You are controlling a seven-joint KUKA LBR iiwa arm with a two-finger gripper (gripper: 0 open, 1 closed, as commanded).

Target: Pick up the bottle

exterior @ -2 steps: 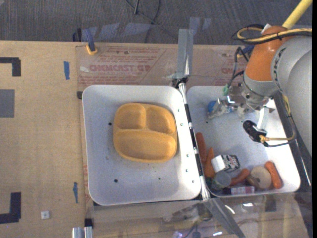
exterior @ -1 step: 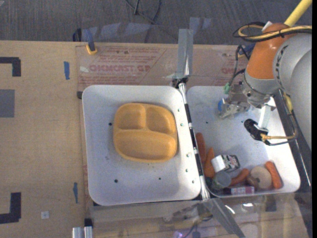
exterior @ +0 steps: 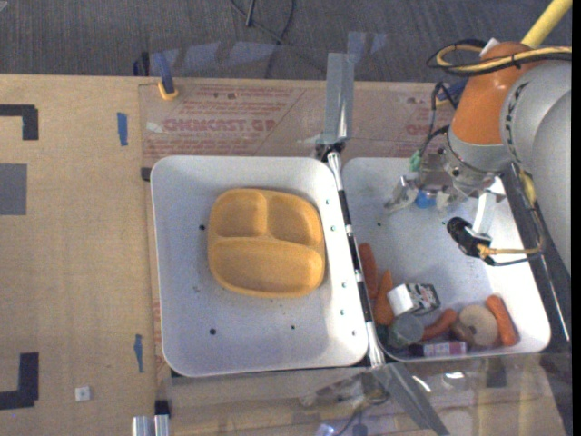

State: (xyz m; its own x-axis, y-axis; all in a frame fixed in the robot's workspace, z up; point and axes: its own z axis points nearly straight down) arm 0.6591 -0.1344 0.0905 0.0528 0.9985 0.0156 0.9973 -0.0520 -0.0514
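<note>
Gripper [exterior: 425, 193]: over right white bin [exterior: 536, 330], jaws' state unclear.
Bottle: small clear plastic bottle [exterior: 434, 348] lies at bin's front edge.

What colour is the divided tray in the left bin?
Yellow-orange all over. The divided tray shows best in the camera view, lying in the left bin.

One fixed camera above the bench [exterior: 73, 243]; slanted downward over both white bins [exterior: 172, 271].

tray [exterior: 267, 242] in left bin [exterior: 177, 334], carrots [exterior: 368, 271] in right bin [exterior: 408, 175]
</note>
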